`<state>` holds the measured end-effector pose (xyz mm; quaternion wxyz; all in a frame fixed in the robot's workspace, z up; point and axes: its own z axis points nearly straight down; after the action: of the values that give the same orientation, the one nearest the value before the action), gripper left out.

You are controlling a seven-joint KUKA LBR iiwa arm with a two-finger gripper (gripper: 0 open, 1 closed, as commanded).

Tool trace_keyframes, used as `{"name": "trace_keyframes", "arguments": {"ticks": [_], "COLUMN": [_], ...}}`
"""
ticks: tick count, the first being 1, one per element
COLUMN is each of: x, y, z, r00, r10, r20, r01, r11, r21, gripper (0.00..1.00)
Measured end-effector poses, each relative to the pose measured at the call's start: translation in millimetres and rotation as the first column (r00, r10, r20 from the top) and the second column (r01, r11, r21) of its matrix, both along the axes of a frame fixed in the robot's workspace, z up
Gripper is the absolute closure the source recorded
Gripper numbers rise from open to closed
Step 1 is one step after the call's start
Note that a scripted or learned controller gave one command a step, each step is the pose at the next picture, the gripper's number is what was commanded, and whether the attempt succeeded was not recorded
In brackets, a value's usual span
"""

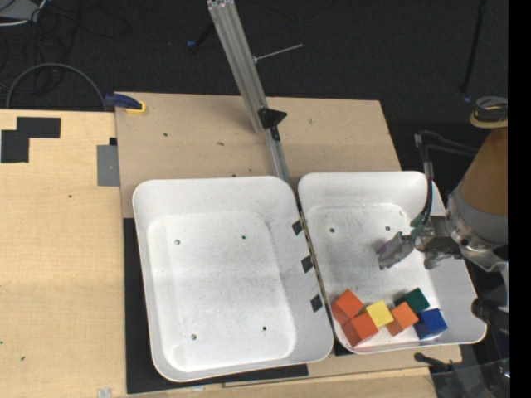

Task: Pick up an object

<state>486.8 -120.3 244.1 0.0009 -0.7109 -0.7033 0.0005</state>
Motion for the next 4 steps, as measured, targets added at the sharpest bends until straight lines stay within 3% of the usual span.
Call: {"name": "trace_keyframes", "arguments": {"ticks": [1, 2, 3, 4], "x": [137.5, 135.8, 135.8, 164.4], "y": [51.6, 50.9, 52.1, 164.4], "z": [-56.1, -44.5, -45.1, -112.2], "r00": [1.000, 1.000, 1.000, 1.000], "r10": [0.014, 0.021, 0.025, 0.004], "r20": [0.000, -0.003, -0.005, 0.003], "r01": [-0.014, -0.021, -0.025, -0.004], "r11": [1.000, 1.000, 1.000, 1.000], "r21": [0.001, -0.001, -0.001, -0.011], "gripper": [0.00, 1.00, 0.00, 0.00]}}
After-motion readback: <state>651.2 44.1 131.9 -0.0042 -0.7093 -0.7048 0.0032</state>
